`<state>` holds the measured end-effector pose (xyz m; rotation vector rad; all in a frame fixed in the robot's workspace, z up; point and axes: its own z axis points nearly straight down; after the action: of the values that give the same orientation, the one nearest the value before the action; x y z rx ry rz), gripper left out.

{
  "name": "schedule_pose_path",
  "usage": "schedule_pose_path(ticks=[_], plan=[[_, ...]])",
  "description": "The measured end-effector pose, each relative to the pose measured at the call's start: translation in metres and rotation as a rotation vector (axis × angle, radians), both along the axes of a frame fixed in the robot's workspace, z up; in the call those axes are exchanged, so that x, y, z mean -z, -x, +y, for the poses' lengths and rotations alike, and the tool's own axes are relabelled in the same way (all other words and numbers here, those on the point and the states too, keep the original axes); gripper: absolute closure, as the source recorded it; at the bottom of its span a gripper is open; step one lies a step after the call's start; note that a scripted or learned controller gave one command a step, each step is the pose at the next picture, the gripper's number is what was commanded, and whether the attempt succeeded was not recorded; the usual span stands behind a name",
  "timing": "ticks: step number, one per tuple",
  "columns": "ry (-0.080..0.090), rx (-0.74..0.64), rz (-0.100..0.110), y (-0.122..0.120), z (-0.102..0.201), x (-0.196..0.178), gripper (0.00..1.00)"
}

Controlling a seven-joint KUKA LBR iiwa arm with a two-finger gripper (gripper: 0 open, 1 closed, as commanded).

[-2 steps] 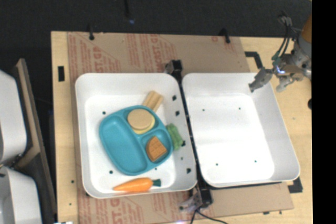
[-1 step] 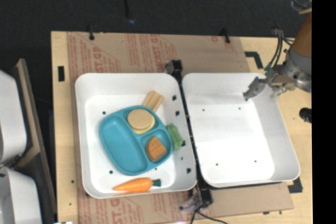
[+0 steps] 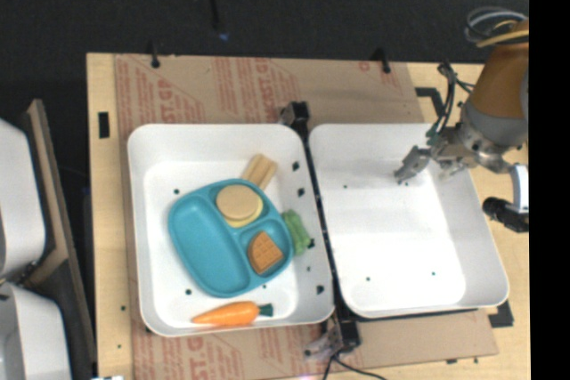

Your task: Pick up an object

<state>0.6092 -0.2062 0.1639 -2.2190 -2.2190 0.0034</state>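
End effector (image 3: 411, 166) sits over the upper part of the right bin (image 3: 392, 280); whether it is apart or together cannot be told at this resolution, and nothing shows in it. All candidates lie well to its left in the left bin (image 3: 147, 191): blue tray (image 3: 209, 249) carrying a round biscuit (image 3: 240, 203), carrot (image 3: 233, 313) below. The carrot looks the best target, lying apart from the rest: cross the divider, align across its narrow width, descend straight.
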Motion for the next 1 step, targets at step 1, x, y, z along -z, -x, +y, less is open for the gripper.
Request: schedule_pose_path(ticks=[1], plan=[[0.001,0.0,-0.001,-0.0039,-0.0002,0.0431,0.0]])
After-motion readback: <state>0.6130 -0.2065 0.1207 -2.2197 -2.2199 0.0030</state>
